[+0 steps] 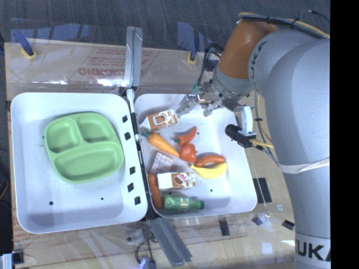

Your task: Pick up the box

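Note:
A small orange-and-white box lies at the back left of the right bin. A second orange-and-white box lies toward the bin's front, just behind a green bottle. My gripper hangs over the back of the right bin, just to the right of the first box. Its fingers are spread open with nothing between them, and the left fingertip is close to that box's right end.
The right bin also holds a carrot, red peppers, a sausage, a banana and a packet. A green divided plate lies in the left bin. The arm fills the right side.

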Controlling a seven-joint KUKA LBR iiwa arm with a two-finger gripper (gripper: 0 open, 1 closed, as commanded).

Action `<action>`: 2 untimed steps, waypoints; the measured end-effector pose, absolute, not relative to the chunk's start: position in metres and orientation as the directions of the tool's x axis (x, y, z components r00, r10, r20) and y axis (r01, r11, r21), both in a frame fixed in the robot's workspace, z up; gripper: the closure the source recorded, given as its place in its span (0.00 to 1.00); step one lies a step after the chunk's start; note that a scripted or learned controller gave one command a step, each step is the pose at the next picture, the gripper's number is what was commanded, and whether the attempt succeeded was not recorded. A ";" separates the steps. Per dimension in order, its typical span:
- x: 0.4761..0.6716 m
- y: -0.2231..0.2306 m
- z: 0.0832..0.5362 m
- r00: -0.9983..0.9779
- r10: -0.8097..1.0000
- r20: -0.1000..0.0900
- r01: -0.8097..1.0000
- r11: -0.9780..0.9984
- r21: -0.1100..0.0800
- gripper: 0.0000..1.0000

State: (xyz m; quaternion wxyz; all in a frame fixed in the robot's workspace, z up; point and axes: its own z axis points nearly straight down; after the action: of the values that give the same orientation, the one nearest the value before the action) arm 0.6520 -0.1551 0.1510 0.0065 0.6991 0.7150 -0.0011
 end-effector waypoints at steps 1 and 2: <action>0.609 -0.187 0.091 0.348 0.937 -0.001 0.937 -0.348 -0.006 0.00; 0.657 -0.180 0.092 0.410 0.912 0.000 0.912 -0.410 -0.003 0.00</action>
State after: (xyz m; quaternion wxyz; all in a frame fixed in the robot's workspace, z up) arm 0.6570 -0.1801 0.0922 -0.0011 0.8398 0.5429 -0.0007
